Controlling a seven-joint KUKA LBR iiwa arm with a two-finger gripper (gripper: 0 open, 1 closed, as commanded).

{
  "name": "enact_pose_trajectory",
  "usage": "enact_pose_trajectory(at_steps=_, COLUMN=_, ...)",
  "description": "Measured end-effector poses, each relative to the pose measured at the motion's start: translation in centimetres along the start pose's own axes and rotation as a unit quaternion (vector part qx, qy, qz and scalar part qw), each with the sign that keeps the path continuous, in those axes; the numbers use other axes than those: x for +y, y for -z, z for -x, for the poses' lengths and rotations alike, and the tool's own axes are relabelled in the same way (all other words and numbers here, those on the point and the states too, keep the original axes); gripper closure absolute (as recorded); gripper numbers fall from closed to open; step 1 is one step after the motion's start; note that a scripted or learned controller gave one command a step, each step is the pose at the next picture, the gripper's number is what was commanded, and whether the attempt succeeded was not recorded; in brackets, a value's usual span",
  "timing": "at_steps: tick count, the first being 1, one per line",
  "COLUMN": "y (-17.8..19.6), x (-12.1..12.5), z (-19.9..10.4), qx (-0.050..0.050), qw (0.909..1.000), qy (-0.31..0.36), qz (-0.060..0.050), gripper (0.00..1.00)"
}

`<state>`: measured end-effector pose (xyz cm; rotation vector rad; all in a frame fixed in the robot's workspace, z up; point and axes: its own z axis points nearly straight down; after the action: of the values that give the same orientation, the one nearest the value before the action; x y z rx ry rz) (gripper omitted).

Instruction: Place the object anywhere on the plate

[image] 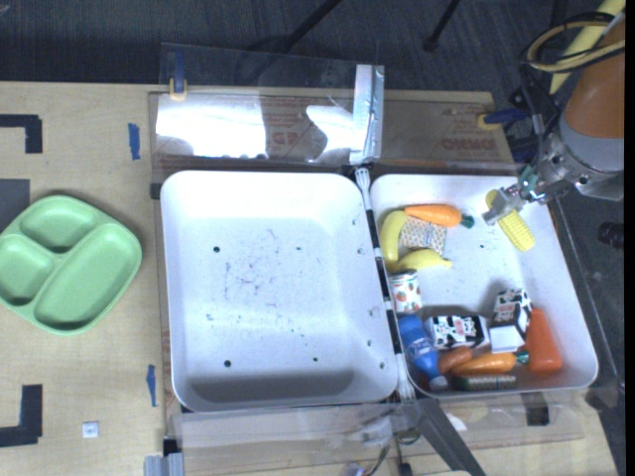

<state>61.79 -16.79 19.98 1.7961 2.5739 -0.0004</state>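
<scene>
Yellow plastic corn cob lies in your right white bin, touching the gripper; can't tell its grip. Green divided plate sits well apart, far left. Pick and transfer remain.

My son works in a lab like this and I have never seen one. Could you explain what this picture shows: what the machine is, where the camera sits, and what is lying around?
One camera looks down at a slant on a wooden bench. Two shallow white bins sit side by side: the left bin and the right bin, which holds toy food, among it a banana, a carrot, a small can and a milk carton.

The machine is a grey robot arm with an orange band, reaching in from the right. Its gripper is low over the right bin, next to a yellow corn cob; I cannot tell whether it grips it.

The green divided plate on the far left is the target.
</scene>
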Motion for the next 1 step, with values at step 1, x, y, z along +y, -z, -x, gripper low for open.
enact_pose_trajectory(at_steps=1, y=-2.98, x=1.24, z=-6.79, qx=0.001, qw=0.9994, qy=-0.035, qz=-0.001, gripper=1.00)
